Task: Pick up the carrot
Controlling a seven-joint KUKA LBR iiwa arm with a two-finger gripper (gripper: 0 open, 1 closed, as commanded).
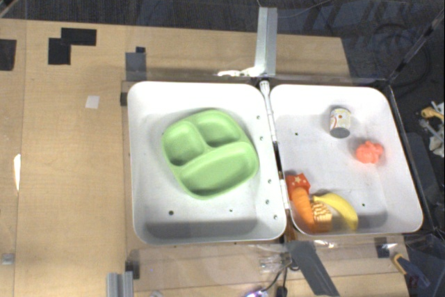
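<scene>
Carrot (302,208) lies in the right bin (389,149), in its near-left corner, touching a banana (338,208) on one side and a small red block (297,182) just above it. Farther back sit a small can (339,122) and a pinkish-orange lump (370,152) (well apart from the carrot). A green divided plate (210,151) rests in the left bin (149,149). Tool state: cannot tell.

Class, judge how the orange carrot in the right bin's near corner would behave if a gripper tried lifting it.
The orange carrot looks like a stiff moulded toy, so probably rigid and light. Its rounded, tapered body may slip or roll. It seems wedged between the yellow banana and the bin wall, so neighbours would likely shift.
</scene>
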